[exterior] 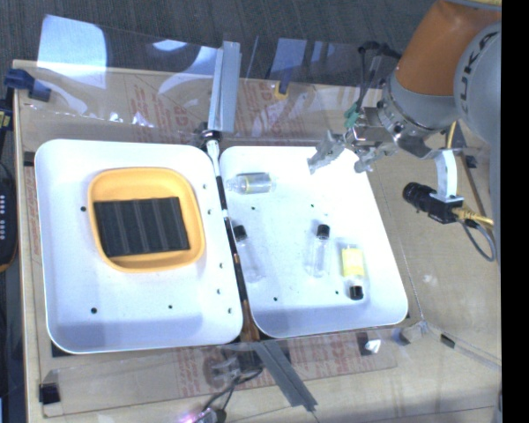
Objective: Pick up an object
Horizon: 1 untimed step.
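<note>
The hand [342, 152] hangs released and holding nothing at the right bin's [383, 236] one o'clock edge, while the small clear vial [252, 182] at eleven o'clock looks light, stiff, slippery and rollable, best pinched across its middle.

bins [70, 307]: smooth white plastic | tray [144, 176]: glossy yellow plastic | vial [316, 256]: clear
</note>
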{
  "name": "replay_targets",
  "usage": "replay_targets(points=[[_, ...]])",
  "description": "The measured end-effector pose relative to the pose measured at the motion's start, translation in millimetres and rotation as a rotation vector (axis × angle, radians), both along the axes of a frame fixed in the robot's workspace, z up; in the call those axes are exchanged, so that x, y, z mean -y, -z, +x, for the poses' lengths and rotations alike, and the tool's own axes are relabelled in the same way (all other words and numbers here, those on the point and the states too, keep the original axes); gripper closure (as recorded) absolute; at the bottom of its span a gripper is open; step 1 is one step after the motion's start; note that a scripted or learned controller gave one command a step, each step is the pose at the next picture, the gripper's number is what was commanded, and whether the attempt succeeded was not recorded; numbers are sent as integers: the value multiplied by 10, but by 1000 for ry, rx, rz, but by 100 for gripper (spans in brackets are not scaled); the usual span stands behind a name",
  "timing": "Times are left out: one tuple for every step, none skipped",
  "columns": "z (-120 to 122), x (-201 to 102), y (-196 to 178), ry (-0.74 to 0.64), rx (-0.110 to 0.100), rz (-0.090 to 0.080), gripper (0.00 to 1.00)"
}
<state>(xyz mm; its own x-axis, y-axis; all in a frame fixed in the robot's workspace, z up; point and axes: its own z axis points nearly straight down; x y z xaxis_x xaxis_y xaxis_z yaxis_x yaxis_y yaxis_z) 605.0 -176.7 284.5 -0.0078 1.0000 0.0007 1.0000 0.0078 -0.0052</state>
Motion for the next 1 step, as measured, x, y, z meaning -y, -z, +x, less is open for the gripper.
replay_targets(points=[[-440, 47, 946, -60, -1, 0, 0]])
